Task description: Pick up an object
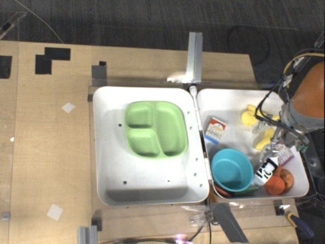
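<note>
My gripper (272,145) hangs low over the right part of the right bin (228,98), reaching in from the grey arm with its orange band (311,93). It sits right above a yellow object (249,117) whose lower part lies at the gripper's left. Just below the gripper lie a small purple item (285,157) and a black-and-white object (265,170). An orange-red fruit (279,182) rests in the bin's front right corner. I see nothing clearly between the gripper's tips.
A blue bowl (231,169) stands in the front of the right bin over a darker dish, with a small red-and-white carton (215,129) behind it. The left bin (109,151) holds a green divided plate (154,128). Cables loop beside the arm.
</note>
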Controlling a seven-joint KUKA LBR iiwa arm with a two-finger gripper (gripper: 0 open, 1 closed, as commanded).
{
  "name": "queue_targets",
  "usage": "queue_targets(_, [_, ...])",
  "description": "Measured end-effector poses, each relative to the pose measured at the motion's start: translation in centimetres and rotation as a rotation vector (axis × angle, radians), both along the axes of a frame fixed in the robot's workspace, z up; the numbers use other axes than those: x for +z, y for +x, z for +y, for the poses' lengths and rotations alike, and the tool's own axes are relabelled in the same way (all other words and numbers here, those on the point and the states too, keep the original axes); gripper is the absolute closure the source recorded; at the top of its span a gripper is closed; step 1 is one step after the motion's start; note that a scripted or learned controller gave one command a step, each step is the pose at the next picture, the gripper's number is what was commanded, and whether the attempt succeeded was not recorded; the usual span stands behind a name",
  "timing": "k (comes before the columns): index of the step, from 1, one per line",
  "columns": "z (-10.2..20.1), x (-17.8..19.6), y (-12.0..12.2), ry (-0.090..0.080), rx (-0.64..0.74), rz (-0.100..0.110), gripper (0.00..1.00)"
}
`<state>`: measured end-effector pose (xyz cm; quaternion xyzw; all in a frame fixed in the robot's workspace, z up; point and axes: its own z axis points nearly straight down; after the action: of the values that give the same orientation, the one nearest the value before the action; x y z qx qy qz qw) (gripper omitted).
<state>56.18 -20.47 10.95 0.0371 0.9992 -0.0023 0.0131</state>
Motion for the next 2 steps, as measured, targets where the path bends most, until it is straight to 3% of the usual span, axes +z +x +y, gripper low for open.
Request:
queue_targets(1, [3.4,-2.0,-3.6,0.004,-0.131,0.009,0.00])
queue_targets(2, [-0.1,-2.2,9.0,0.007,-0.205,0.018,0.00])
